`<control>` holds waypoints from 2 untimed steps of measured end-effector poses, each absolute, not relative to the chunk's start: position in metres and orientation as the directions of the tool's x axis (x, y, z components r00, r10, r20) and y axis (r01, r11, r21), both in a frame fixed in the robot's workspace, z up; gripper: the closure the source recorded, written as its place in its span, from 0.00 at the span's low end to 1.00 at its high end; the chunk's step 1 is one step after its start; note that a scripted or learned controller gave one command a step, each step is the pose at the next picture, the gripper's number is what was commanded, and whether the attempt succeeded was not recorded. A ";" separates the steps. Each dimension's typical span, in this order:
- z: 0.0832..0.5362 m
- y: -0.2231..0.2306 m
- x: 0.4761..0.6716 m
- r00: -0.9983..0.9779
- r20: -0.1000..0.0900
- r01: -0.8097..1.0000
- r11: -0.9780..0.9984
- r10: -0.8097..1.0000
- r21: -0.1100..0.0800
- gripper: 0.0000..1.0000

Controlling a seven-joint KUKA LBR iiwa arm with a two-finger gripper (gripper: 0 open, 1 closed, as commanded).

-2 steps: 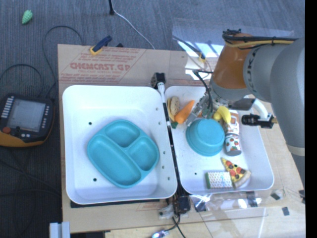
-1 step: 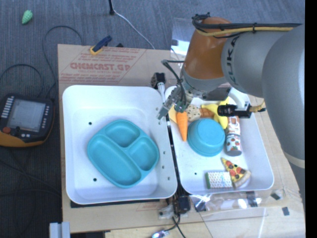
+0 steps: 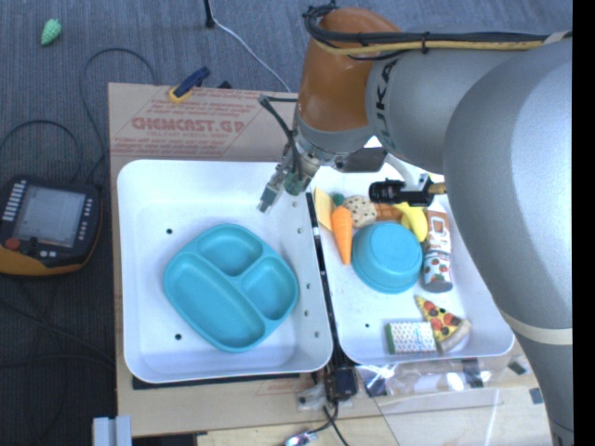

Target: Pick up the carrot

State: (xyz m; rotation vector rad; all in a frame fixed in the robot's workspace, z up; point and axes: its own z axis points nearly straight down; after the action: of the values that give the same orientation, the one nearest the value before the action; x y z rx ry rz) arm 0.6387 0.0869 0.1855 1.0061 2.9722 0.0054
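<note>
Single arm reaching in from the right, orange wrist band uppermost, gripper (image 3: pixel 282 186) hanging over the upper right part of the left bin (image 3: pixel 139 277), close to the ridge where the two bins meet. Fingers small, dark and seen end-on against white plastic; gap between them not resolvable, so spread or closed cannot be told, and nothing visible between them. Carrot (image 3: pixel 342 232) lying in the right bin (image 3: pixel 483 323), near its left wall, down and to the right of the gripper across that ridge, near but apart from it. Long axis roughly up-down in the view, broad end toward the top, pointed tip toward the bottom. Carrot's right flank touching or just beside the blue bowl (image 3: pixel 389 255); yellow wedge-shaped piece (image 3: pixel 323 208) just beside its upper left; speckled brown item (image 3: pixel 360 211) at its top right. Judged need for the coming move: short shift right and toward the viewer, jaws set across the carrot's narrow width. Upper rim of the right bin and objects behind the bowl partly hidden by the arm; divided blue plate (image 3: pixel 232 286) in the left bin plainly visible.
</note>
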 end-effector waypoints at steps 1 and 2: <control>0.219 0.165 0.605 -0.852 -0.003 0.523 0.852 0.523 0.004 1.00; 0.201 0.223 0.580 -0.847 0.001 0.532 0.847 0.532 -0.001 1.00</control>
State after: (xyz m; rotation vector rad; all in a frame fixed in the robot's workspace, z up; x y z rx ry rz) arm 0.5801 0.2227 0.2006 0.8696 3.0203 -0.0004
